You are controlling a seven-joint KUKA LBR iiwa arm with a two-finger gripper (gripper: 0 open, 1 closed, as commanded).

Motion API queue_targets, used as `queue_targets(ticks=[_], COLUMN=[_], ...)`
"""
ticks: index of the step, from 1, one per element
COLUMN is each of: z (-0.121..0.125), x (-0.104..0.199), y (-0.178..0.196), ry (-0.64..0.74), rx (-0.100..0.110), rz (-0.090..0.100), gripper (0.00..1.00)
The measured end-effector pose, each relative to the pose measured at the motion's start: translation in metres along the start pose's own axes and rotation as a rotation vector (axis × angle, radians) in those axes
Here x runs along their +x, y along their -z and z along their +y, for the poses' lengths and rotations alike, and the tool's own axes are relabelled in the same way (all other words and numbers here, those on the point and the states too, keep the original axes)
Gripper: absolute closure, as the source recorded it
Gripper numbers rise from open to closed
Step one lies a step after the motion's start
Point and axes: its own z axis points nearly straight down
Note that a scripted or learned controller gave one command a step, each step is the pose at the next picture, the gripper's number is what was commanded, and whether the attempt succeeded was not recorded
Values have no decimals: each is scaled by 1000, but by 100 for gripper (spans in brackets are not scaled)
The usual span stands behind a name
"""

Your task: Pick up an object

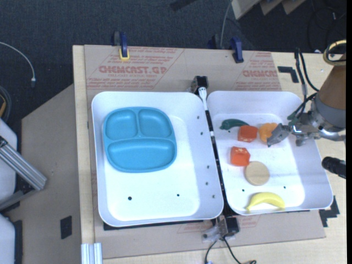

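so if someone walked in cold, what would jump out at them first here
Most likely the big blue divided plate, alone in the left bin. Next, the cluster of bright toy food in the right bin: a yellow banana near the front edge, red blocks in the middle and an orange piece. The arm's tool sits just right of that orange piece.

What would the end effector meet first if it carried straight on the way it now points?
Most likely the orange piece: the end effector points left across the right bin and its tip sits right beside that piece. Its height above the piece is unclear from this slanted view.
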Motion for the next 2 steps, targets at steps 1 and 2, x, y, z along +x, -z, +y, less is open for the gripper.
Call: queue_targets(ticks=[1, 2], z=[-5, -5], x=[-2, -1], y=[-44, -70], ry=[-1, -1], rx=[0, -1], rz=[0, -1], gripper=[0, 0])
